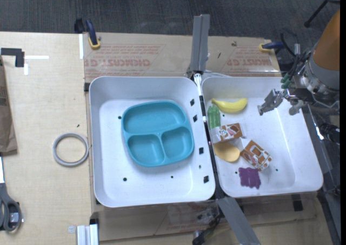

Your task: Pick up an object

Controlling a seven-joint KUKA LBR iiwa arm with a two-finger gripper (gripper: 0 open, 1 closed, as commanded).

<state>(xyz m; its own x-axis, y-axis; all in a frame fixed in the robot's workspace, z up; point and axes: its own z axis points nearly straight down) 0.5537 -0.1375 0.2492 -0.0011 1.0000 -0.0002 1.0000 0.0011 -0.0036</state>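
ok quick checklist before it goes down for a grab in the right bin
1. Targets in the right bin: banana, purple piece, two cartons and more. ok
2. Gripper above that bin, near its far right part. ok
3. Fingers holding nothing. ok
4. Bare floor straight under the gripper, with the items lying further left, so a straight drop finds nothing. not ok
5. Items packed close near the divider, so a clean single grab is doubtful. cannot tell
6. Blue tray sits in the left bin, out of the way. ok

Even, bright overhead light, soft shadows, slightly soft focus throughout.
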